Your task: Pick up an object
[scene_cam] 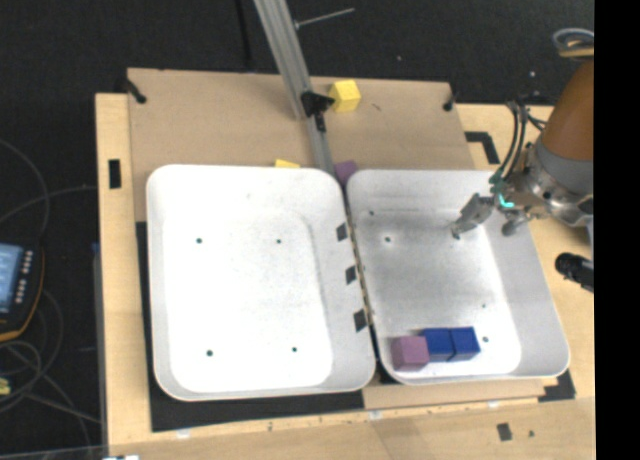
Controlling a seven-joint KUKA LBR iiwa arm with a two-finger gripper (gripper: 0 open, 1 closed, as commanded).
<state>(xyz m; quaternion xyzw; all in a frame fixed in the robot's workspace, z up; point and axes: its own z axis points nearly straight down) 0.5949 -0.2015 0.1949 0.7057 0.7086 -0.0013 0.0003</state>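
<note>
Hovering over the far right part of the right shallow white plastic bin (520,278), the grey two-finger gripper (487,216) has its fingers spread apart with nothing between them. Well apart from it, in that bin's near edge, a purple cube (409,351) sits touching a blue rectangular block (449,342) on its right. The left white bin (250,278) lies just beside it on the tan wooden table (200,118). A small yellow block (346,95) rests at the table's far side by a slanted metal rail (285,38).
</note>
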